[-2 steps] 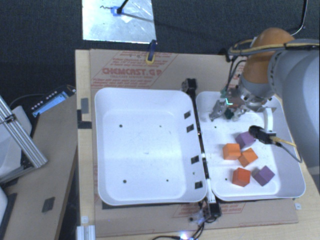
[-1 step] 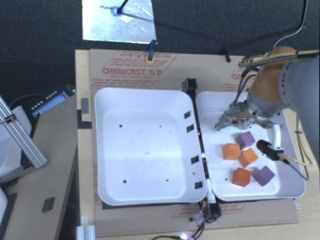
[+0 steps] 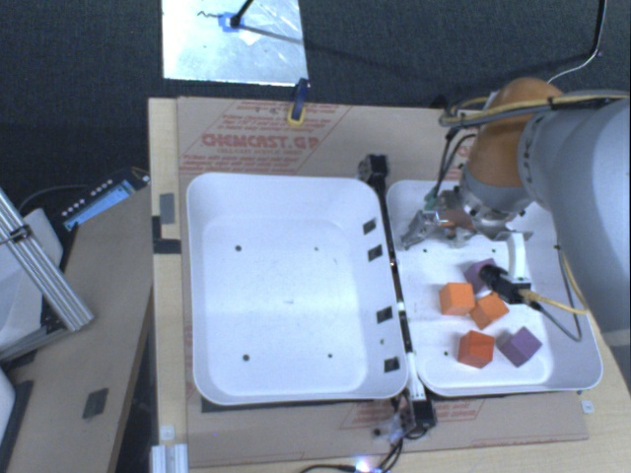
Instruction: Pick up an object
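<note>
My gripper [image 3: 422,229] hangs over the far left part of the right bin [image 3: 572,368], close to the divider. Nearer the front of that bin lie three orange cubes [image 3: 455,298] [image 3: 489,309] [image 3: 475,348] and a purple block [image 3: 520,345]. A second purple piece [image 3: 479,272] is partly covered by a black fitting on the arm. The blocks all sit to the right of and below the gripper, apart from it.
The left bin [image 3: 202,264] lies beside the right one, with black clips [image 3: 375,253] along the shared divider. A yellow cable [image 3: 562,305] loops off the arm over the right bin. A shiny sheet [image 3: 233,28] lies beyond the bench.
</note>
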You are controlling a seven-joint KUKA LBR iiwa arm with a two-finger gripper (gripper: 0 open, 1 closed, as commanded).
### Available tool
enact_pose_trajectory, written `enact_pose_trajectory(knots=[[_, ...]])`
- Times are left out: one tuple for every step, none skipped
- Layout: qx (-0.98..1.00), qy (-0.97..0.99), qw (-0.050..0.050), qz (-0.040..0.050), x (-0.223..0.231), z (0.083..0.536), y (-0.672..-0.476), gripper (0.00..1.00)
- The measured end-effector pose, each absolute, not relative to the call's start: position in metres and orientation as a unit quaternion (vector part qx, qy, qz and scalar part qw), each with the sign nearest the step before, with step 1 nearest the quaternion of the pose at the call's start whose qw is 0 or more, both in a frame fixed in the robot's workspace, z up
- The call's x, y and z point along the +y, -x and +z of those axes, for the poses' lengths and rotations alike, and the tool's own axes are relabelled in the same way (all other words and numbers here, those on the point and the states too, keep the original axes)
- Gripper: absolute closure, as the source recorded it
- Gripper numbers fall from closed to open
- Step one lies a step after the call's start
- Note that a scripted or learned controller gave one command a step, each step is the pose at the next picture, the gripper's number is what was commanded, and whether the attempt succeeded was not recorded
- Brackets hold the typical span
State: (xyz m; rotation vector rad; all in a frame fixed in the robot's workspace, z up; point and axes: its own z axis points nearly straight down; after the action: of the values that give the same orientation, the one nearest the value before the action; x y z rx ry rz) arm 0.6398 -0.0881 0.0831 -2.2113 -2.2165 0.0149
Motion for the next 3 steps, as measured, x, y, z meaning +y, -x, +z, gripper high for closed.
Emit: enact_pose_trajectory(knots=[[-0.707, 0.708, 0.0, 0.0005, -0.136, 0.084, -0.619, 0.0], [-0.707, 0.707, 0.002, 0.001, -0.116, 0.084, -0.532, 0.0], [-0.707, 0.708, -0.001, -0.0004, -0.137, 0.085, -0.501, 0.0]])
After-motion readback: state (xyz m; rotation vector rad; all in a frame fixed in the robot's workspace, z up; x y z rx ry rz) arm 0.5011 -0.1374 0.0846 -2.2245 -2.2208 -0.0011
